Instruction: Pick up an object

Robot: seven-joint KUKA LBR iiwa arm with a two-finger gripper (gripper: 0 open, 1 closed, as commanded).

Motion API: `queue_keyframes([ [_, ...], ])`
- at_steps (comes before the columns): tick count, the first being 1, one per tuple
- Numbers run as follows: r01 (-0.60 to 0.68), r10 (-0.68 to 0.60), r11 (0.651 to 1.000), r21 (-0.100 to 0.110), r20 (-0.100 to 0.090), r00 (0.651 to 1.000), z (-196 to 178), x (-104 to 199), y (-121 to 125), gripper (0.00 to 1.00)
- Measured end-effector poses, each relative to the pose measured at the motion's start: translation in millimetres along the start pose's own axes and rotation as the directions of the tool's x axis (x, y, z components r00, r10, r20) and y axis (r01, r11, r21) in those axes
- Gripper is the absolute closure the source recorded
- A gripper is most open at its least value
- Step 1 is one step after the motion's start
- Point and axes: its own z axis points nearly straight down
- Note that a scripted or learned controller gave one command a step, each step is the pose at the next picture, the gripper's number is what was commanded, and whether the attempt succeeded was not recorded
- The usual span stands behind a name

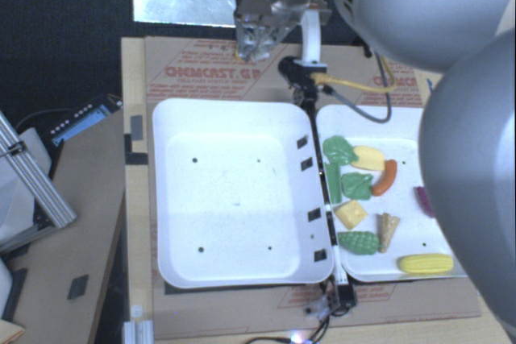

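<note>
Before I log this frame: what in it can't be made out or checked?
- End effector: small and blurred at the top of the camera view, above the bins; open or shut cannot be told.
- Purple item: mostly covered by the grey arm; its kind is unclear.
- Right bin: its right part lies under the arm, so anything there is hidden.
- Yellow corn: its right end meets the arm's edge.

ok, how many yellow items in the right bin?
3: yellow piece at the top, cheese wedge mid-left, corn cob at the front. The arm may hide more.
</note>
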Motion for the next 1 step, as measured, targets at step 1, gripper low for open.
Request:
queue_keyframes([
  [1,0.0,0.0,1.0,0.0,0.0,1.0,-5.1,-35.7,0.0,1.0],
])
